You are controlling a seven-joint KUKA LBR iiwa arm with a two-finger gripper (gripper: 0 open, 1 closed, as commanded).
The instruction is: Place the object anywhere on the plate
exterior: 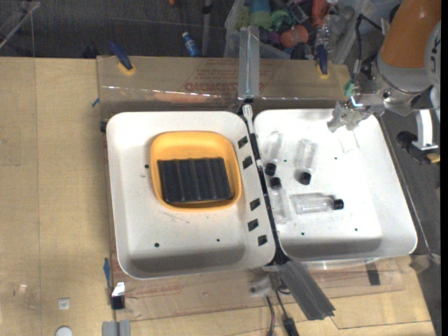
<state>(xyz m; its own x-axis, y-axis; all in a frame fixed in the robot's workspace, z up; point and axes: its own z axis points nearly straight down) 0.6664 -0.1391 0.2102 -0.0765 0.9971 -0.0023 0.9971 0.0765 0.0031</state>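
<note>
- Hovering over the far right corner of the right bin, my gripper points down and left from the wrist; whether its fingers are spread or closed I cannot tell, and nothing shows between them.
- Above it, my orange band sits at the frame's top right.
- Four clear plastic bottles with black caps lie in the right bin, toward its left half.
- One bottle lies close to the divider between the bins, cap toward the near side.
- A second bottle lies just right of it, near the bin's middle, cap also toward the near side.
- A third bottle lies crosswise nearer the front edge, cap pointing right.
- A fourth lies beside the divider, its cap toward the far side, close to the third bottle's base.
- My plate, orange with a dark ribbed insert, rests in the middle of the left bin.
- All the bottles lie well apart from the plate, across the divider.
</note>
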